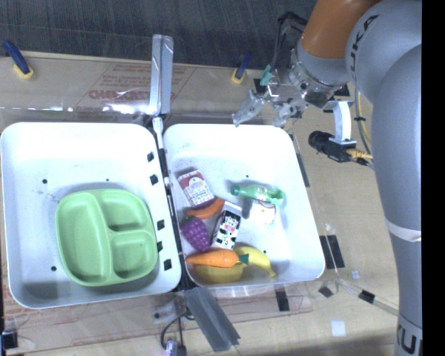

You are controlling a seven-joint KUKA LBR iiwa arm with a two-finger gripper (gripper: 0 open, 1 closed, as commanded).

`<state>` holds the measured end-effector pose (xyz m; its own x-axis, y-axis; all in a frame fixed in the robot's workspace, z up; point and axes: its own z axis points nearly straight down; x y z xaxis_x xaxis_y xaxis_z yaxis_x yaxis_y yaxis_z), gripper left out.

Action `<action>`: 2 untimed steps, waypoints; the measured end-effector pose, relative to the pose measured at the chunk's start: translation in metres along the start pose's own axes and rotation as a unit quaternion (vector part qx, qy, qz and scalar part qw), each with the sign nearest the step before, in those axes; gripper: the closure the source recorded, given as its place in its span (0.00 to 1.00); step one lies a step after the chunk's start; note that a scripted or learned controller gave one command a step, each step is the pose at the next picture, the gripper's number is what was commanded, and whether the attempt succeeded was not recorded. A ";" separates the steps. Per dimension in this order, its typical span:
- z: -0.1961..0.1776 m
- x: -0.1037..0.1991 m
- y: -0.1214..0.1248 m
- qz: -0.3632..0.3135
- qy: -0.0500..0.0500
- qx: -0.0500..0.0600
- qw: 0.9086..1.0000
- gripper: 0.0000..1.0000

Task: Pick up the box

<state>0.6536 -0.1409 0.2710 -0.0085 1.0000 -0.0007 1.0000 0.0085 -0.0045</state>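
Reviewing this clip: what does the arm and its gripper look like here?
The arm is a thick, rounded grey body with an orange band above the wrist and dark lettering on its casing. The gripper is a small metallic assembly with light-coloured fingers, thin cables and a black fitting beside it.

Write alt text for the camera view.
The hand hangs above the right bin's far rim; inside lie a small red box, a green bottle, and toy food. The left bin holds a green divided plate.

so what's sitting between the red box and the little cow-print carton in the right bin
In the camera view, an orange carrot-like piece lies between the red box and the cow-print carton, just above the purple grapes.
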 end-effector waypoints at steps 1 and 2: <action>0.081 0.068 -0.074 -0.016 0.000 0.001 1.000 0.00; 0.180 0.048 -0.044 -0.148 0.001 0.000 0.989 0.00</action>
<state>0.6088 -0.0933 0.0907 -0.3009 0.9537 0.0018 0.9537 0.3009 -0.0041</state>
